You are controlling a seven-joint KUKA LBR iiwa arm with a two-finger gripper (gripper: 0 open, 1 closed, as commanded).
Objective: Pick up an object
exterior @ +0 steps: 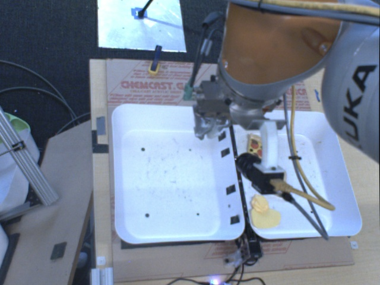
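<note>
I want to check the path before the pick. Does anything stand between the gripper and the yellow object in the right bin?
Yes, possibly. The gripper is over the divide at the bins' far end; the yellow object lies in the right bin near its front. A black part on the arm's white bracket hangs between them.

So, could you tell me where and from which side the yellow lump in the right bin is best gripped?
Probably from straight above, across the narrower upper lobe of the yellow lump. It lies flat on the right bin floor with no handle or raised edge. The bin's inner wall crowds its left side and a black part of the arm sits just above it, so pinch from its front and right, where the floor is open.
</note>
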